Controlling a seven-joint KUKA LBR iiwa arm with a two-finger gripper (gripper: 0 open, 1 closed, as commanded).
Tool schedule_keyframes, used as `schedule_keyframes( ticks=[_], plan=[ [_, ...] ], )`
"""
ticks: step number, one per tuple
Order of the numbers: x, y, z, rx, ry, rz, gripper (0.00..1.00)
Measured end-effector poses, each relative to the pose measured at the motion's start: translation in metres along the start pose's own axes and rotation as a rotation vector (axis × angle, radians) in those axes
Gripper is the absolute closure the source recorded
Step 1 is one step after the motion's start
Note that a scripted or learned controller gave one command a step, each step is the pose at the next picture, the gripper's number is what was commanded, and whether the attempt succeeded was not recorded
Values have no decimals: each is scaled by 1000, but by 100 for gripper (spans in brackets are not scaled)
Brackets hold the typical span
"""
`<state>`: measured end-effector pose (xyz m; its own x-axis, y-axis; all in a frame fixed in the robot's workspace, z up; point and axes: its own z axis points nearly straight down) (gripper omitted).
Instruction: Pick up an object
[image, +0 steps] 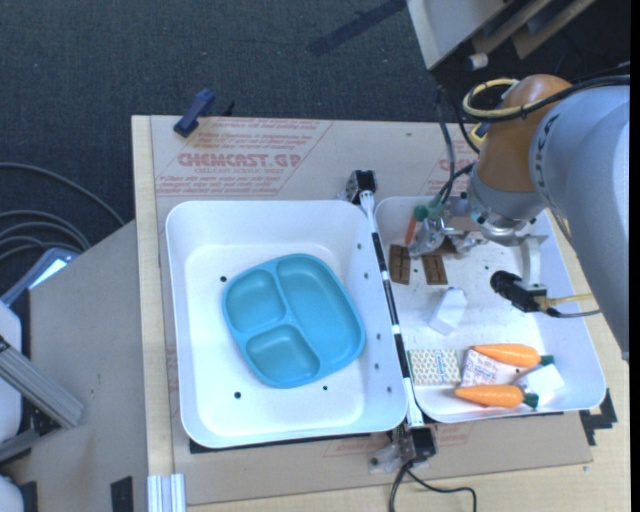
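Note:
My gripper (417, 267) hangs over the far left part of the right bin (580, 300), close to the divider between the bins. Its two brown fingertips (400, 266) stand apart, and only white bin floor shows between them, so it is open and holds nothing. A small white block (447, 310) lies just in front of the gripper, apart from it. Along the bin's near edge lie two orange toy carrots (510, 355) (490, 396), a patterned packet (432, 366) and a small pale box (480, 371).
The left bin (190, 300) holds a blue divided plate (290, 318). The grey arm with its orange band (515, 130) comes in from the upper right over the right bin's far side. A blue clip (193, 112) lies on the board behind the bins.

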<state>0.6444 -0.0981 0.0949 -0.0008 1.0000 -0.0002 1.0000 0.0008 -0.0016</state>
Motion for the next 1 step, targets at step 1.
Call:
schedule_keyframes(
  ticks=[1],
  plan=[
    [74,-34,-90,-3,1,0,100]
  ],
)
